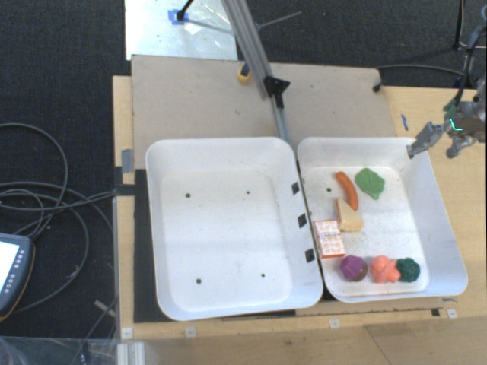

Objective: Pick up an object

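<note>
The right bin (426, 204) holds several small items. An orange sausage (348, 190) lies beside a light green leafy piece (370, 182). Below them sit a beige wedge (350, 217) and a red-and-white box (329, 239). Along the near wall a purple piece (352, 268), an orange-red piece (383, 269) and a dark green piece (409, 269) stand in a row. My gripper (436, 144) hovers over the far right corner of this bin, open, with nothing between its fingers. It is well apart from every item.
The left bin (163, 204) adjoins the right one, joined by black clips (302, 220). A slanted grey pole (255, 44) crosses the brown board behind the bins. Cables and a tablet (11, 268) lie on the dark floor at left.
</note>
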Action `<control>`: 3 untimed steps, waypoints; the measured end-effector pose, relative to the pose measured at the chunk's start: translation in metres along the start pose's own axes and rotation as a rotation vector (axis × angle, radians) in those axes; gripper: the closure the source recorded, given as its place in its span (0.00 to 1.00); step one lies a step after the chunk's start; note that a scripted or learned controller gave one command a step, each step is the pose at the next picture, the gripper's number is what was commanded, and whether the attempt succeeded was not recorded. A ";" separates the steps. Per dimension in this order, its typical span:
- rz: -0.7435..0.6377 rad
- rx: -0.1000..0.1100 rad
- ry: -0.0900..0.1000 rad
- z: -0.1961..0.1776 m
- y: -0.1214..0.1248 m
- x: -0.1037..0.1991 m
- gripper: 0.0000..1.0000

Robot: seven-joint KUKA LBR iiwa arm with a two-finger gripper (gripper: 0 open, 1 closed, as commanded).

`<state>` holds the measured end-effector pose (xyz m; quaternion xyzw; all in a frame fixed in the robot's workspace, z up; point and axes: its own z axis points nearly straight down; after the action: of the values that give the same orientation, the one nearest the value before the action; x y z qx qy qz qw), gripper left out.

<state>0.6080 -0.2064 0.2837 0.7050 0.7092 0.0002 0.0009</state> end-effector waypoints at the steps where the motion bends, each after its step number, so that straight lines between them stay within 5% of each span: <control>1: 0.005 0.005 0.002 0.058 -0.008 0.003 0.00; 3: 0.005 0.004 0.002 0.145 -0.014 0.011 0.00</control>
<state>0.5946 -0.1953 0.1387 0.7066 0.7076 -0.0004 -0.0013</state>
